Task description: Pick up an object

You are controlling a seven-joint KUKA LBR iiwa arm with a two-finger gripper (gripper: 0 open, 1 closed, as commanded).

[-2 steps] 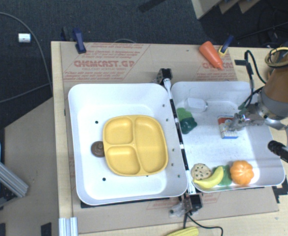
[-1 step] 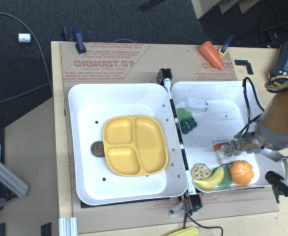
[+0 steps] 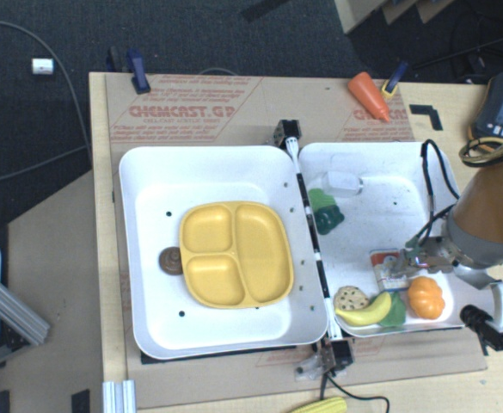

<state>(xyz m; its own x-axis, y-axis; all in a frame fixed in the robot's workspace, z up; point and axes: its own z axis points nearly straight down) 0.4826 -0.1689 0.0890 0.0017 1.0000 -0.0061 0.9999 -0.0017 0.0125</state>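
Observation:
The right bin (image 3: 380, 157) holds several items. A dark green pepper-like piece (image 3: 325, 212) lies by its left wall and a pale clear object (image 3: 342, 181) sits near its back. Along the front lie a round cookie (image 3: 349, 298), a banana (image 3: 367, 310), a green piece (image 3: 395, 314) and an orange fruit (image 3: 426, 298). My gripper (image 3: 400, 268) hangs low in the bin's front right, just above the orange and over a small red-and-white item (image 3: 383, 258). The grey arm (image 3: 485, 222) comes in from the right.
The left bin (image 3: 148, 231) holds a yellow divided plate (image 3: 234, 254), with a brown round object (image 3: 170, 261) tucked at the plate's left edge. An orange carrot-shaped toy (image 3: 370, 98) and a blue clamp (image 3: 137, 71) lie on the bench behind the bins.

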